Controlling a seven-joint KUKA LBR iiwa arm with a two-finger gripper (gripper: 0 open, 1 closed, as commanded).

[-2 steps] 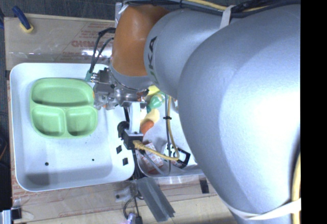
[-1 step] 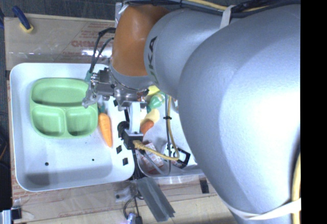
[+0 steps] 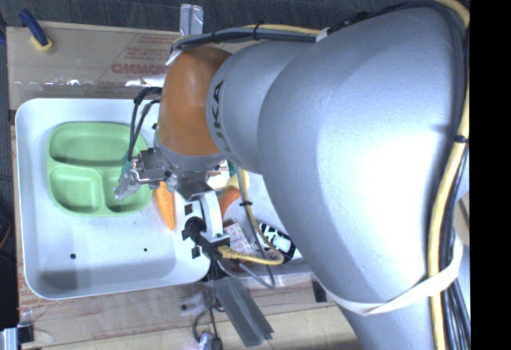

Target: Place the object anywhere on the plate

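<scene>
Carrot just beside plate right edge, under arm.

Green plate; white bin; orange object; grey arm.

White bin on cardboard sheet

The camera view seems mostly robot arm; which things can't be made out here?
- Second bin: camera view, almost wholly behind the grey arm.
- Orange object beside the green plate: partly behind the wrist, so its kind is unclear.
- Gripper: small and blurred against the plate, so its grip cannot be judged.
- Items under the wrist: cables cross them.
</scene>
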